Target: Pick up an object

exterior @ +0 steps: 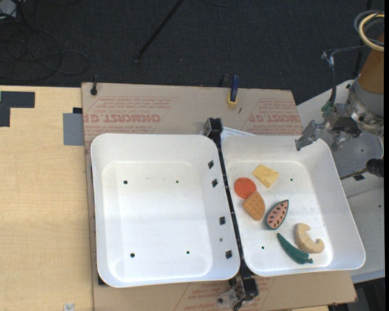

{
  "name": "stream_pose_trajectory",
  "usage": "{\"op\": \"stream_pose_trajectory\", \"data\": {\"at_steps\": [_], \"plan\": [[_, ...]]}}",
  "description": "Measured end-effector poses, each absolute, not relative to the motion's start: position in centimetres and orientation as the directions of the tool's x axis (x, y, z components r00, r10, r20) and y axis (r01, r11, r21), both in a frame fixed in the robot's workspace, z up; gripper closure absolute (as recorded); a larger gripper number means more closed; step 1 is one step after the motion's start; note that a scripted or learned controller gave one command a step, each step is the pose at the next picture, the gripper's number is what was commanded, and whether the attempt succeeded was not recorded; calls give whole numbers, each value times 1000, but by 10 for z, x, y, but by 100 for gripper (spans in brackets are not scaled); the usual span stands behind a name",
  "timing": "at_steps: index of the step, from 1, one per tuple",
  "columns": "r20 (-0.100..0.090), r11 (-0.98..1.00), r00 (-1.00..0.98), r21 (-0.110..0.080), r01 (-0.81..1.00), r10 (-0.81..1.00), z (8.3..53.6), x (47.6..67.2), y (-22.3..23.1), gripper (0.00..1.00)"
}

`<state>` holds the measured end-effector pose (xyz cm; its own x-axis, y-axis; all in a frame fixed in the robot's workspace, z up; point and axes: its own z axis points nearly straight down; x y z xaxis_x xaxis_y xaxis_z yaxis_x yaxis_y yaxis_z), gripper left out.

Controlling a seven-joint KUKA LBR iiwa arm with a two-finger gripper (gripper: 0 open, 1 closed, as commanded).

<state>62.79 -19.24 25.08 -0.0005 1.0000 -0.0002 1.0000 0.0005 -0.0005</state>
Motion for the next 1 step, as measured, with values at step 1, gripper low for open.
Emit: {"op": "stream_pose_trajectory", "data": {"at_steps": [1], "plan": [[4, 3, -3, -1, 1000, 1000, 82, 642, -175, 0]]}}
